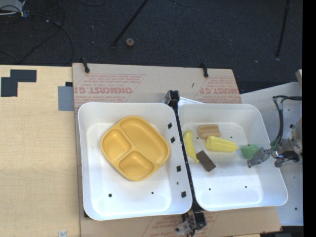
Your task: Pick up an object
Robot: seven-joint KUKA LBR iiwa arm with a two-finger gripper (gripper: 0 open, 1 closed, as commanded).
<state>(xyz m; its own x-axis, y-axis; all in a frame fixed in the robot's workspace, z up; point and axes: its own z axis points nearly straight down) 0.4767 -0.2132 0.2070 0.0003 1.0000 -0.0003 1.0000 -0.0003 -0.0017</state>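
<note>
- Green object [248, 150] lies by the right bin's [276, 191] right wall, touching the gripper [260, 156]; grip state cannot be told.
- Yellow corn [221, 144], tan piece [209, 131], banana [190, 146], brown block [206, 160] nearby.
- Yellow divided plate [135, 147] fills left bin [94, 191].

arm [291, 149] cut off at right edge of frame, mostly out of shot, gripper [257, 158] a small grey blur at mid right, finger state unreadable, green object [248, 150] partly covered by it, shape unclear, clamp [190, 224] at bottom edge cropped
</note>
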